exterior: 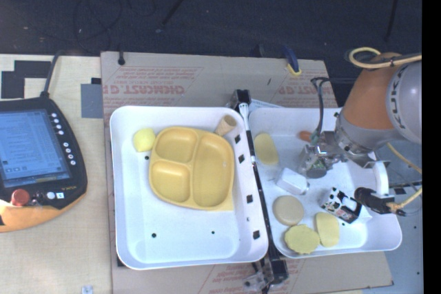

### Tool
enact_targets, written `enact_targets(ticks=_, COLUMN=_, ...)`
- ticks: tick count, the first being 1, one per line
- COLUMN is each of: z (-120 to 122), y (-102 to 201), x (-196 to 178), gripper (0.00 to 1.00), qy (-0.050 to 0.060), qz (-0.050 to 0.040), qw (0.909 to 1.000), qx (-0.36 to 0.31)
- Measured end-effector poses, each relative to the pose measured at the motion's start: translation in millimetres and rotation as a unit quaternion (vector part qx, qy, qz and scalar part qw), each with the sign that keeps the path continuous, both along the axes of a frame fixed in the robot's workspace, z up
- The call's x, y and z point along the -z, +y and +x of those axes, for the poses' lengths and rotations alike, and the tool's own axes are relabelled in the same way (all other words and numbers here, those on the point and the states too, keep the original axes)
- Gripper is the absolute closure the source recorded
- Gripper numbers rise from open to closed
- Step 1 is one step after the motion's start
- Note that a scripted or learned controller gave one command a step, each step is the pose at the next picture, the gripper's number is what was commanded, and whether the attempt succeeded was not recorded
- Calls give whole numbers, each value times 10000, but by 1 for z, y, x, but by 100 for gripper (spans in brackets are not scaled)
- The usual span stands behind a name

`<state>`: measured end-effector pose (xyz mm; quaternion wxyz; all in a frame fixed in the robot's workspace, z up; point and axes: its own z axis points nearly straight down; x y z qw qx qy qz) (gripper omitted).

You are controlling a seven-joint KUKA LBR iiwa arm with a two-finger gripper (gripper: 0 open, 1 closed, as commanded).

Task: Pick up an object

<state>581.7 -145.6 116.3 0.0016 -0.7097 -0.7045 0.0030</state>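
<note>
- Camera view: gripper [315, 163] is lowered into right bin [393, 234], above white block [291, 182]; whether it is released or clenched cannot be told.
- Yellow divided plate [191, 166] is seen in left bin [131, 231].
- Yellowish pieces [303, 237] are placed near right bin's front.

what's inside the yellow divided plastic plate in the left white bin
The yellow divided plastic plate in the left white bin shows three bare compartments, nothing in them. Whatever lies under the plate is covered.
</note>
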Motion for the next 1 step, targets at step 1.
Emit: enact_targets(ticks=1, z=3, y=4, x=1, gripper=0, qy=-17, qz=14, qw=10000, qx=-24)
